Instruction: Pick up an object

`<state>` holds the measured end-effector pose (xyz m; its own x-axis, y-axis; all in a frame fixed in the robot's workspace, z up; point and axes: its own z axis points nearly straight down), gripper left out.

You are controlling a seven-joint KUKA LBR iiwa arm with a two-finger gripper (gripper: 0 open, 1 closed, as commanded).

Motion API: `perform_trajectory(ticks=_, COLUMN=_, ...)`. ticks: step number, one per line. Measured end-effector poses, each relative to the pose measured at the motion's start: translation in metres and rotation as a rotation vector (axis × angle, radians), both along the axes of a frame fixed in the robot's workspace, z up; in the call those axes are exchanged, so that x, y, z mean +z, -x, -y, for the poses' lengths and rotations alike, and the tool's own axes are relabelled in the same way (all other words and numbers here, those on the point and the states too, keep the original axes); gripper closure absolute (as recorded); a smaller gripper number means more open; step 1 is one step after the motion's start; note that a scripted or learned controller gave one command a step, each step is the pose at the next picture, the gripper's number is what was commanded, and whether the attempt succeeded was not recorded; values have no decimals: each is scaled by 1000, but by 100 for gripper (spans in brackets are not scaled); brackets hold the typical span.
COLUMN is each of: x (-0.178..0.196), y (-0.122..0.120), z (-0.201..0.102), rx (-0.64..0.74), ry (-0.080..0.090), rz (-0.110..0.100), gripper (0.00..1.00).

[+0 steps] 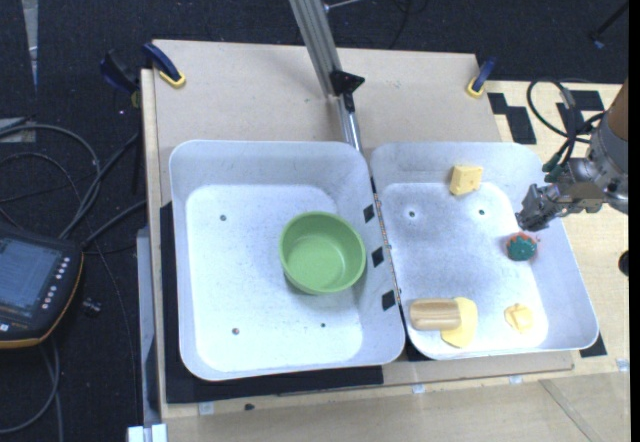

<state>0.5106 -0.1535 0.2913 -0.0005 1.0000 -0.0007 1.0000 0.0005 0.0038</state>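
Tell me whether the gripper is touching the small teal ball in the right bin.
Cannot tell. In the camera view the gripper hangs just above the teal ball, and their outlines nearly meet, but the slanted angle hides whether there is contact or a gap.

Illumination is even and moderately bright, diffuse and from overhead — no hard shadows fall on the table (260, 100). The two white bins (200, 190) read slightly bluish and show fine speckled noise but no blown-out glare. The green bowl (322, 252) casts only a soft, faint shade at its base. The surrounding floor (70, 50) is dark, with little detail. Overall sharpness is low — edges are soft, and small objects in the right bin lack detail.
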Motion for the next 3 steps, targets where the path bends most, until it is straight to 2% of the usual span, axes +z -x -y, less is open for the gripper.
perform_trajectory(ticks=2, x=-22, y=7, z=-100, rx=3, ry=-1, rz=-4, gripper=100)
perform_trajectory(ticks=3, x=-41, y=1, z=-150, rx=4, ry=-1, rz=-6, gripper=100)
